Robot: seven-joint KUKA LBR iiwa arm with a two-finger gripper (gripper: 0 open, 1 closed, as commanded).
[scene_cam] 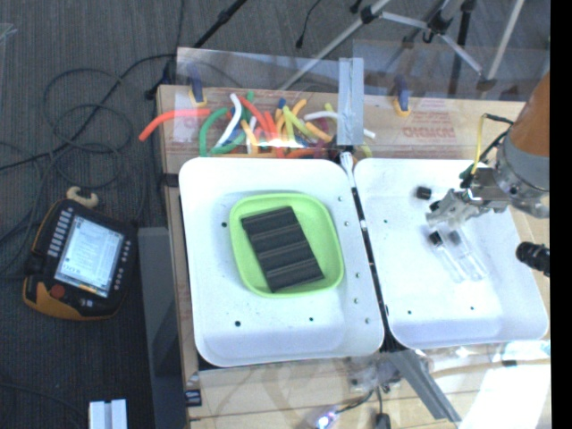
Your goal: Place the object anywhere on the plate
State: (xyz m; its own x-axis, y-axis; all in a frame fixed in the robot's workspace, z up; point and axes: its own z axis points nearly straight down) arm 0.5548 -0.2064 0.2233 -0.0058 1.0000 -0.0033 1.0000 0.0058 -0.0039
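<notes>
A dark grey ribbed block (281, 248) lies flat in the middle of the green plate (332, 236), which sits in the left bin (268, 333). My gripper (468, 271) hangs over the right bin (465, 320), well away from the plate. Its two clear fingers (450, 253) point down toward the bin floor, open, with nothing between them. A small black piece (423, 192) rests on the right bin's floor, up and to the left of the gripper.
A tangle of coloured cables (259, 125) runs along the bench behind the left bin. A raised divider (357, 239) separates the two bins. A teach pendant (76, 253) lies on the floor to the left.
</notes>
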